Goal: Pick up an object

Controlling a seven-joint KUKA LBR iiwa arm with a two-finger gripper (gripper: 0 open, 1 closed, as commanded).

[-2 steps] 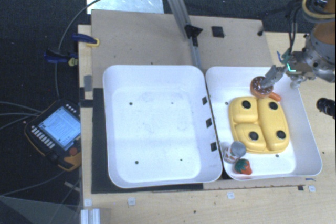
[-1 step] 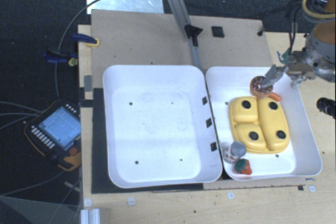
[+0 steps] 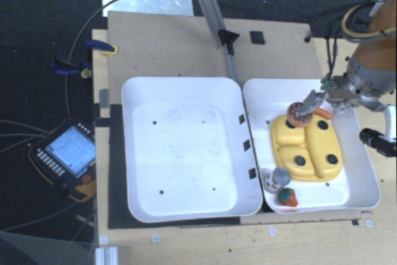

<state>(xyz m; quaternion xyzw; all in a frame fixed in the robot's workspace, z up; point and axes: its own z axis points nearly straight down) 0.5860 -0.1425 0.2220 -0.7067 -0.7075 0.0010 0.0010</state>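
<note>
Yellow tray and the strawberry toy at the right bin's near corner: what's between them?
In the camera view, a small grey-capped can lies between the yellow tray and the strawberry toy, on the right bin floor.

The grey arm reaches in from the right, wrist angled down-left, its tool (image 3: 308,106) low over the right bin

Brown bench (image 3: 186,46), two shallow white bins side by side, left bin (image 3: 139,96), right bin (image 3: 360,195), touching edges
</note>
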